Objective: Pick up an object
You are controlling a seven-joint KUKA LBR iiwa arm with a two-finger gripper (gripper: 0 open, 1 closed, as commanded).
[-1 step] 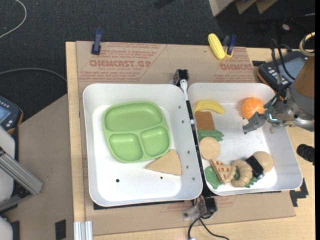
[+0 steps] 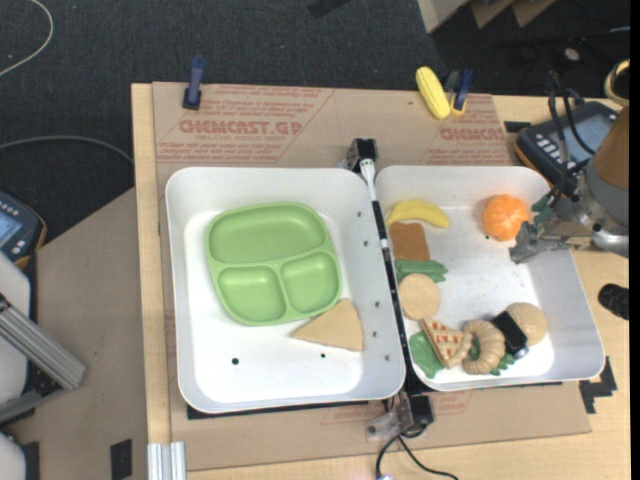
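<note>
The gripper (image 2: 530, 240) hangs low over the right bin (image 2: 575, 313), near its far right side. I cannot tell how wide it is open, because the view from above is too small and dark there. Nothing sits in it that I can see.

Just beside the gripper, on its left, is the orange (image 2: 505, 216). That is the closest thing to grab, so I think it is the one to pick. The two look very close, maybe touching, but I cannot be sure.

The orange is round and smooth. If the gripper comes down a bit off to one side, it may bump the orange and make it roll away. If it squeezes off-center, the orange may pop out.

Farther left of the gripper lie a banana (image 2: 418, 212), a brown toast slice (image 2: 408, 240) and a round cracker (image 2: 418, 294). In front of the gripper, toward the near rim, sit a bread roll (image 2: 527, 320) and a pretzel (image 2: 487, 345). These are crowded together, so a grab there may catch two things or slip.

Far to the left, in the left bin (image 2: 190, 298), are a green plate (image 2: 270, 263) and a cheese wedge (image 2: 331, 328). Both are flat and hard to pinch.
</note>
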